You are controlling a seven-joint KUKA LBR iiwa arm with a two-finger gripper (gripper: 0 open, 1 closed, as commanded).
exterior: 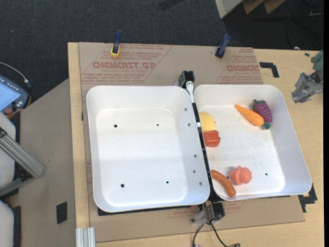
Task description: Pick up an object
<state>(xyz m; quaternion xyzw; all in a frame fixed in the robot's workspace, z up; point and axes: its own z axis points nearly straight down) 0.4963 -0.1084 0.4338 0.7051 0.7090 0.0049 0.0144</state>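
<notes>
Clearly outside both bins: grey gripper [307, 87], low against the view's right edge, just beyond the upper right corner of the right bin [291, 138]. Too small and too blurred to tell whether spread or pressed together. Nothing visible in its grasp. Well apart from every toy.

Lying in the right bin, six toy foods:
- yellow piece [206, 120], touching the left wall, near the middle divider;
- red pepper [211, 138], just below the yellow piece and touching it;
- orange carrot [250, 115], laid at a slant in the upper part of the bin;
- purple grapes [262, 111], just beside the thick end of the carrot, touching it, nearest to the gripper of all;
- pink toy [240, 175], near the lower wall;
- orange-red sausage [223, 183], slanted in the lower left corner, just beside the pink toy.

Left bin [95, 138], white, with four small dark dots on its floor.

Under both bins, brown board [154, 63] with red lettering. Clamped at its far edge by two blue clamps [117, 38], one to the left and one to the right. Between the bins, at the far end, black clip [186, 78]; at the near end, another one with a cable.
</notes>
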